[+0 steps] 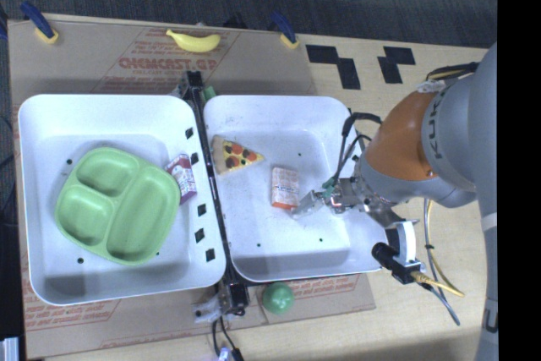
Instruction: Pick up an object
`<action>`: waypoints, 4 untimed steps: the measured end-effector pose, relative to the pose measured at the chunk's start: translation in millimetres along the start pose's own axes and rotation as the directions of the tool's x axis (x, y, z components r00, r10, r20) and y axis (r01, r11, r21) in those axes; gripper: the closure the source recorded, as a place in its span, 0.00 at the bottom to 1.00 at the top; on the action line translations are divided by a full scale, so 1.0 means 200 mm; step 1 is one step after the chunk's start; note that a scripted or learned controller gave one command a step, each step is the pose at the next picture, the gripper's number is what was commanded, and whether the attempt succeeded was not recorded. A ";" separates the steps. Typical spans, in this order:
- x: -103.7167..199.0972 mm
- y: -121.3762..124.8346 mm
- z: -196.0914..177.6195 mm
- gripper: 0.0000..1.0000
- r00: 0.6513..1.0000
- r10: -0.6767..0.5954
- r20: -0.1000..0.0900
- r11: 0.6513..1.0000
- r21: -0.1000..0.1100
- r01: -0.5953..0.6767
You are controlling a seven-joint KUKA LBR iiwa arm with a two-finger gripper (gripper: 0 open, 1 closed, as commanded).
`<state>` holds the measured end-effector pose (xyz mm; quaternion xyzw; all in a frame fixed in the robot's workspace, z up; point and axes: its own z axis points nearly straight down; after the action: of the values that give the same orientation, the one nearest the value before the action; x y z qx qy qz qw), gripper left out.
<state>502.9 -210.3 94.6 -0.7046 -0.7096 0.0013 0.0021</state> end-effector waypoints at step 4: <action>0.54 0.52 0.01 0.00 1.000 -0.001 0.001 1.000 -0.003 0.001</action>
<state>605.5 -101.1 91.8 -0.7044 -0.7098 0.0007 0.0007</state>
